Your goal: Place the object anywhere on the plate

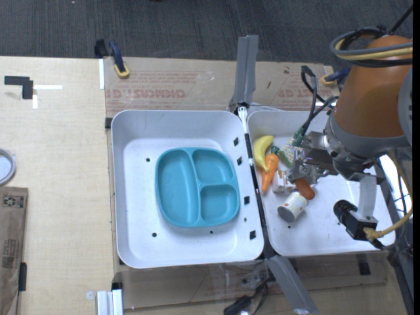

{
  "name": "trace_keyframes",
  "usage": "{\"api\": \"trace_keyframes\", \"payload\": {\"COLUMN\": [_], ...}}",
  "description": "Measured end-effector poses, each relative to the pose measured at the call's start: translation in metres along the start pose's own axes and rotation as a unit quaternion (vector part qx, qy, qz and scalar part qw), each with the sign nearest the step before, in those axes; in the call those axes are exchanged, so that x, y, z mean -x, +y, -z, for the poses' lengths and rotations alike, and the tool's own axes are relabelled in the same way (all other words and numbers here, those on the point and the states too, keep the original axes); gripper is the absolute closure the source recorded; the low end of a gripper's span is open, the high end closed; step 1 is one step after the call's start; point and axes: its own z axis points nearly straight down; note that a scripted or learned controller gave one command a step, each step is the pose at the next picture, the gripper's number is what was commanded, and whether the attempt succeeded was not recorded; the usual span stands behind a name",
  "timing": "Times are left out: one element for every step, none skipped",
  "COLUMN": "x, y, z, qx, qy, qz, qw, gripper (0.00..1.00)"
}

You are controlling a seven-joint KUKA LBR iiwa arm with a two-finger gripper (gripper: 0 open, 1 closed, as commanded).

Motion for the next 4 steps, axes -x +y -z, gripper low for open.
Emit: {"api": "trace_keyframes", "payload": {"x": [0.02,-0.056,-0.134,-0.134], "y": [0.003,0.033,-0.024,-0.024], "z": [0.012,-0.063,-0.066,-0.066], "qx": [0.001,-0.001,0.0,0.0], "qy": [0.0,0.0,0.0,0.0], "qz": [-0.141,-0.151,-0.116,-0.117], "qw": [0.99,0.9885,0.9932,0.9932], "gripper": [1.0,1.0,1.0,0.0]}}
